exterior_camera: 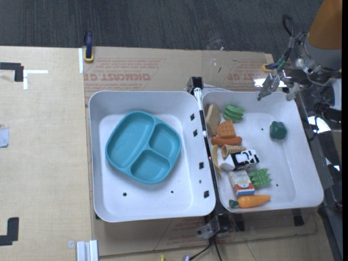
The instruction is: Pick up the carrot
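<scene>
Lying at the near edge of the right bin (304,162), the carrot (253,201) sits just near of a small carton (242,184) — well apart from the gripper (277,86), which hovers over the bin's far rim, jaws spread and gripping nothing.

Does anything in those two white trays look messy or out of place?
Nothing looks spilled or broken. The toy foods are simply crowded along the right bin's left side, with the carrot lying at its near edge. The blue plate sits alone in the left bin.
</scene>
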Tool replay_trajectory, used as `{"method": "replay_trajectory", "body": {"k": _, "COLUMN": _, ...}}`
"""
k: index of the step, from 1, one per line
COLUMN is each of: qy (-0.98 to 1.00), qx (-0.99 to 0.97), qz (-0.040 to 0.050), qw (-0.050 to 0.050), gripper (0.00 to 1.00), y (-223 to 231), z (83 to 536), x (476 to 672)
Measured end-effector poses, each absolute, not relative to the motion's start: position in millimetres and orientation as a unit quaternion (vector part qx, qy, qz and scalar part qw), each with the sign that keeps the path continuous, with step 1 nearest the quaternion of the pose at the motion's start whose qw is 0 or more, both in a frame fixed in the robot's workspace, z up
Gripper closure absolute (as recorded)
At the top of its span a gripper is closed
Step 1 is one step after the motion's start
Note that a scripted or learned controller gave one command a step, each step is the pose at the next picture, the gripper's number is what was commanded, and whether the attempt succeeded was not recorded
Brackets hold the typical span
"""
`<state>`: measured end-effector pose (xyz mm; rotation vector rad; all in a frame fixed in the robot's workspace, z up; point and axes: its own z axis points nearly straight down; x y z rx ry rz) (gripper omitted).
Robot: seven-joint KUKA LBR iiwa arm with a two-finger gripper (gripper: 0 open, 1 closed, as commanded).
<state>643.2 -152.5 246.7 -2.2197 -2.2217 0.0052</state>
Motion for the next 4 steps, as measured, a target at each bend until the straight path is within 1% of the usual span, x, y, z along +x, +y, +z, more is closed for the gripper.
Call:
{"method": "replay_trajectory", "body": {"k": 1, "qy": -0.576, "qx": -0.817, "qz": 0.0025, "qw": 0.002, "gripper": 0.0, "y": -104.6, "z": 178.3, "x": 601.4}}
{"method": "replay_trajectory", "body": {"k": 2, "qy": -0.541, "qx": -0.841, "qz": 0.0026, "qw": 0.002, "gripper": 0.0, "y": -103.8, "z": 94.4, "x": 634.6}}
{"method": "replay_trajectory", "body": {"k": 3, "qy": -0.426, "qx": -0.905, "qz": 0.0006, "qw": 0.001, "gripper": 0.0, "y": -115.1, "z": 92.8, "x": 573.9}}
{"method": "replay_trajectory", "body": {"k": 4, "qy": -0.475, "qx": -0.88, "qz": 0.0018, "qw": 0.002, "gripper": 0.0, "y": -92.9, "z": 91.2, "x": 534.1}}
